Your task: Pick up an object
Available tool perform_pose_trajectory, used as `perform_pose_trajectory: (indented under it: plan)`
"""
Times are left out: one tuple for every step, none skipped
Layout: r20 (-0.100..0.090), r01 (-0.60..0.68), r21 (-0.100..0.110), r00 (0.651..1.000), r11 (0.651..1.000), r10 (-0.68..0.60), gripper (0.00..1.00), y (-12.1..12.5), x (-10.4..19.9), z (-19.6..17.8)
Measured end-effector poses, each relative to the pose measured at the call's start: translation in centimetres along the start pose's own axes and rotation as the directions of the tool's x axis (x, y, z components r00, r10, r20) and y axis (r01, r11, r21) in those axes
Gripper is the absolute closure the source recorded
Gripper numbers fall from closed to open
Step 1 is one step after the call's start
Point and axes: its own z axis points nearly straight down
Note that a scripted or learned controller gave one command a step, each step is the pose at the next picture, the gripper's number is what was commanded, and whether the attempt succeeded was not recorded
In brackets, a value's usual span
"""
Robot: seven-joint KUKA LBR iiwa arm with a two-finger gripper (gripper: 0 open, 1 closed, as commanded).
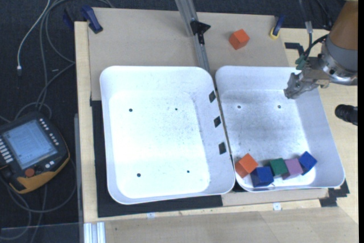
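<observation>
while the claw [294, 90] hovers, grip state unclear, small coloured cubes [277, 167] line the right bin [267, 122]

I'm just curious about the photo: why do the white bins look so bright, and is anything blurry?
In the camera view, the left bin is washed out by overhead light, hiding its surface detail; the right bin looks greyer and speckled. The gripper appears soft and slightly blurred, while the coloured blocks stay fairly sharp, casting only short shadows.

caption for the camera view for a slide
Tool poised over the right bin, above five blocks lined along its near edge; one orange block sits outside on the bench.
</observation>
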Motion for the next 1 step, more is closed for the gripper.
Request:
perform_pose_trajectory:
  plan:
    - [-0.01, 0.009, 0.012, 1.0, 1.0, -0.009, 1.0, -6.03, 5.42, 0.31]
